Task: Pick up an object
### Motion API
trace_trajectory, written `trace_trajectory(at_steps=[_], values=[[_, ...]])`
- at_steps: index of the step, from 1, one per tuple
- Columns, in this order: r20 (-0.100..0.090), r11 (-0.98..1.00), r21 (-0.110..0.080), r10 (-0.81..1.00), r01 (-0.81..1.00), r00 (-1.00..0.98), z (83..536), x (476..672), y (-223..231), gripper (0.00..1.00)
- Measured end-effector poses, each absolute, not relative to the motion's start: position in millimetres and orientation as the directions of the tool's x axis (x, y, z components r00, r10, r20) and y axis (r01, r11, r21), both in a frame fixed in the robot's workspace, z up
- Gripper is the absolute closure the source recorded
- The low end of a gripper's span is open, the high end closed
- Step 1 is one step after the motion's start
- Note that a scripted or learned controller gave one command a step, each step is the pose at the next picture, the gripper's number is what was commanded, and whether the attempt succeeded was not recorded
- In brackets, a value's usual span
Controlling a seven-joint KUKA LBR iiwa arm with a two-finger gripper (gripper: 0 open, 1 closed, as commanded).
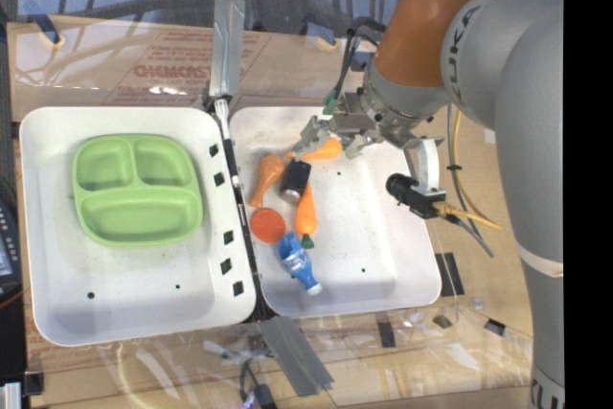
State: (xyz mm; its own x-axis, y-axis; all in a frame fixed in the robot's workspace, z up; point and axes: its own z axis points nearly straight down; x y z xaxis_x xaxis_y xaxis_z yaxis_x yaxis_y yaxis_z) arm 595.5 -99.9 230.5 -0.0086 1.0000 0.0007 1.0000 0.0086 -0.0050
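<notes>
Gripper (330, 137): low in the right bin (402, 254), fingers spread slightly around one end of a small orange carrot (326, 149); whether they grip it cannot be told.

Small orange carrot: between the fingertips, long axis running roughly left-right.

Black cylinder (294, 179): just below the fingers, tilted.

Orange cone (267, 178): left of the cylinder, touching it, narrow end pointing down-left.

Long carrot (306, 211): under the cylinder, lengthwise top to bottom.

Red disc (269, 225): beside the long carrot's lower end.

Blue bottle (299, 265): farthest below, pointing down-right.

Green divided plate (138, 189): well left, in the left bin (48, 283).
</notes>
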Motion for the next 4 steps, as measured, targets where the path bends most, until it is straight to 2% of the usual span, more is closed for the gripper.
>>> trace_trajectory(at_steps=[1,2,3,4], values=[[0.0,-0.117,-0.003,0.993,0.993,0.117,91,587.3,-115,0.0],[0.0,-0.114,-0.007,0.993,0.993,0.114,100,586.6,-115,1.0],[0.0,-0.114,-0.007,0.993,0.993,0.114,100,586.6,-115,0.0],[-0.001,-0.11,-0.009,0.994,0.994,0.11,109,586.4,-115,1.0]])
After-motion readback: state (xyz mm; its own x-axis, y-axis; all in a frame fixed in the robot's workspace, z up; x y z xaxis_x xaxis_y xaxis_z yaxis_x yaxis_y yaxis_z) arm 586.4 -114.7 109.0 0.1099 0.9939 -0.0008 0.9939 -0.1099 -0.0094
